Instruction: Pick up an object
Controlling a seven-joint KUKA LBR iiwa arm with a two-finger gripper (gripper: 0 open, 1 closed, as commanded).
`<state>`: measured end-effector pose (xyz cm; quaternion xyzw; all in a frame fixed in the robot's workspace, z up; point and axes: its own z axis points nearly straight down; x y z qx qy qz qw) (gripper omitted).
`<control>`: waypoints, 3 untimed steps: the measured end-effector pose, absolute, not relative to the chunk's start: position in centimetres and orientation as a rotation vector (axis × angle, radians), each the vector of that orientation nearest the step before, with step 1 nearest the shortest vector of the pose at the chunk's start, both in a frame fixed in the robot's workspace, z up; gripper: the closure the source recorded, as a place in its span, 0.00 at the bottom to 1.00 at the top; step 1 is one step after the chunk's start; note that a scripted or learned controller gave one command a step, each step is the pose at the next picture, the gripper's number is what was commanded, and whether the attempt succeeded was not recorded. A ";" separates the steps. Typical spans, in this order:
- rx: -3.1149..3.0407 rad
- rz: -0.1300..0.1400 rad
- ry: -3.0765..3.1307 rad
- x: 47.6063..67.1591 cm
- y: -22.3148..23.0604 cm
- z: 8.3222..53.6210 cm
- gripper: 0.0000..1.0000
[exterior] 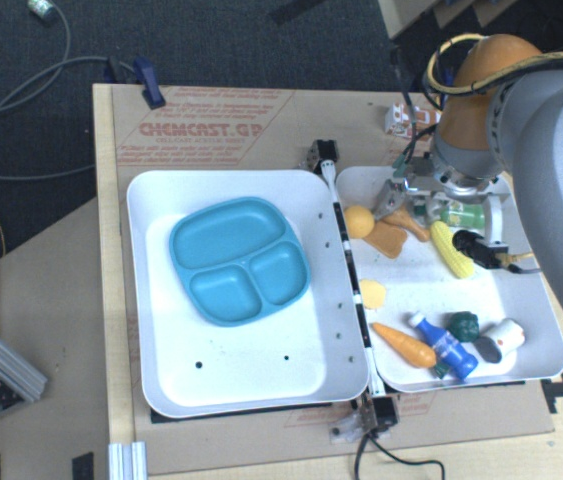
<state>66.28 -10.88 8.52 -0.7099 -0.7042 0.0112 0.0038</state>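
Note:
My gripper (408,196) hangs low over the far part of the right bin (536,363), under the grey wrist. Just left of it lie an orange ball (359,221) and a flat orange-brown piece (389,239). A yellow corn cob (451,249) lies to its right, and a green item (461,214) sits partly under the wrist. Nearer the front are a small yellow piece (372,293), a carrot (404,343), a blue bottle (445,346), a dark green item (462,323) and a white piece with a red end (506,337).
The left bin (151,368) holds a blue divided plate (239,259). A black clamp strip (351,268) joins the two bins. The big grey arm covers the right bin's far right corner. Cables lie on the dark floor beyond the bench.

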 end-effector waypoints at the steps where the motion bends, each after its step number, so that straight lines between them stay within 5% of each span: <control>1: -2.217 -0.004 -2.215 63.8 -13.9 9.5 0.00; 2: -2.226 0.009 -2.210 56.1 -18.8 8.4 0.00; 3: -2.217 0.002 -2.217 52.8 -15.4 8.4 0.00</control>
